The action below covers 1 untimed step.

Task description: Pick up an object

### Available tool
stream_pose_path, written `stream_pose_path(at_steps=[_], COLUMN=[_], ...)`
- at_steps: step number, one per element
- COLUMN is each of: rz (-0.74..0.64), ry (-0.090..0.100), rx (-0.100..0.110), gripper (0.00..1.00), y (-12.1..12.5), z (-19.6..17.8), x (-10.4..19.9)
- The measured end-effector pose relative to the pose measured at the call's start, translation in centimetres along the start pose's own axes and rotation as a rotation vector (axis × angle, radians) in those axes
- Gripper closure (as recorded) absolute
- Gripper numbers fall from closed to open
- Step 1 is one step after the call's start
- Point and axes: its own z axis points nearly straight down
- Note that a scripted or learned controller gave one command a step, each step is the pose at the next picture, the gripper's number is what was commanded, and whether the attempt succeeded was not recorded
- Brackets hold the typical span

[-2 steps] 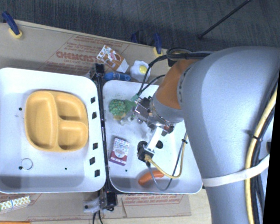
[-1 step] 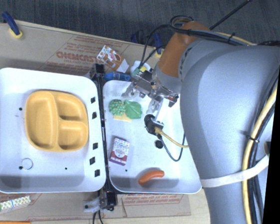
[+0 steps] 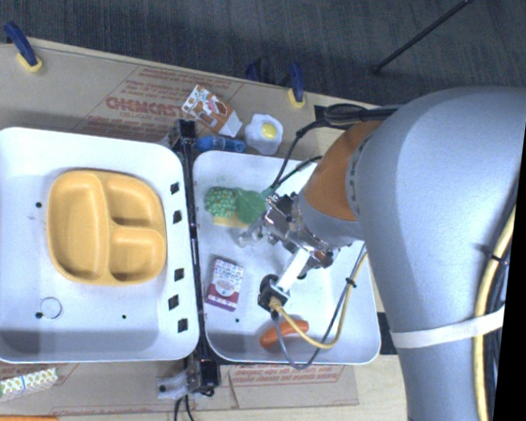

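Objects for picking lie in the right bin (image 3: 361,343), where the claw (image 3: 264,222) hangs low over the floor, just beside a green and yellow toy (image 3: 229,204) near the back wall. Whether the claw is open or closed, I cannot tell, and nothing shows as gripped. In front of it a small red and white packet (image 3: 224,284) lies flat, and an orange carrot-like piece (image 3: 285,332) rests near the front wall, crossed by a yellow cable (image 3: 338,317). The grey arm (image 3: 430,233) with its orange band (image 3: 328,179) reaches in from the right. The left bin (image 3: 7,223) holds a yellow divided tray (image 3: 105,227). Behind the bins on the cardboard sit a small printed carton (image 3: 205,107), a blue item (image 3: 220,142) and a white and yellow piece (image 3: 264,131).
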Motion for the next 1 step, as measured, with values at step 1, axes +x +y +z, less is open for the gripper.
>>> stream_pose_path(at_steps=[1], rz=[0.061], ry=[0.002], rx=[-0.002], gripper=[0.00], y=[5.16], z=[-0.09], x=[2.27])
